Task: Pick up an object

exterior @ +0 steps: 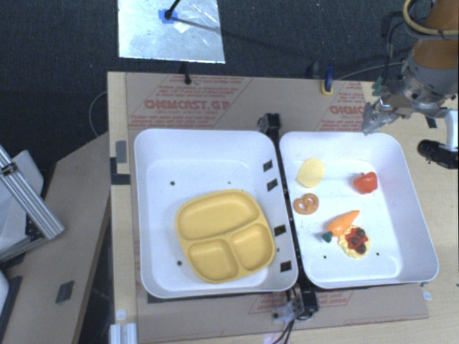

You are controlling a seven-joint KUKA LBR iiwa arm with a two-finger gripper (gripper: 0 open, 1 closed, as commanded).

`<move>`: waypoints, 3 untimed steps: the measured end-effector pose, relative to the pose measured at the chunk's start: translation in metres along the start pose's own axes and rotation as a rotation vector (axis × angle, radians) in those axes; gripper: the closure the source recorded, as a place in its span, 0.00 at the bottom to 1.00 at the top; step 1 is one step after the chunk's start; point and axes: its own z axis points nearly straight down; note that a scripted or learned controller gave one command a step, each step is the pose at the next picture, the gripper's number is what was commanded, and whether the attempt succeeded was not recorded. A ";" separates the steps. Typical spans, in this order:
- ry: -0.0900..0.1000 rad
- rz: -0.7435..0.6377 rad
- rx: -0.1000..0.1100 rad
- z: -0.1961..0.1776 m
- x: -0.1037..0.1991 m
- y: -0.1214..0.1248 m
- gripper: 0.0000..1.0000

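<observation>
Tomato (366,182) below pincer (374,118), apart | carrot (343,221), pretzel (306,204) lower-left of it in right bin (416,213) | pincer grip: cannot tell, nothing seen held

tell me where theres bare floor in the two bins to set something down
Left bin: a free strip along the far wall and left side, around the yellow divided tray. Right bin: bare along the right wall and the near edge. Crowded in its middle, where the yellow chip, pretzel, tomato, carrot and pizza piece cluster.
</observation>
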 end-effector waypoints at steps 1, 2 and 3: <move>0.000 0.001 -0.001 -0.005 0.050 0.004 1.00; 0.000 0.000 -0.001 -0.009 0.101 0.000 1.00; 0.001 -0.002 -0.002 -0.009 0.153 0.005 1.00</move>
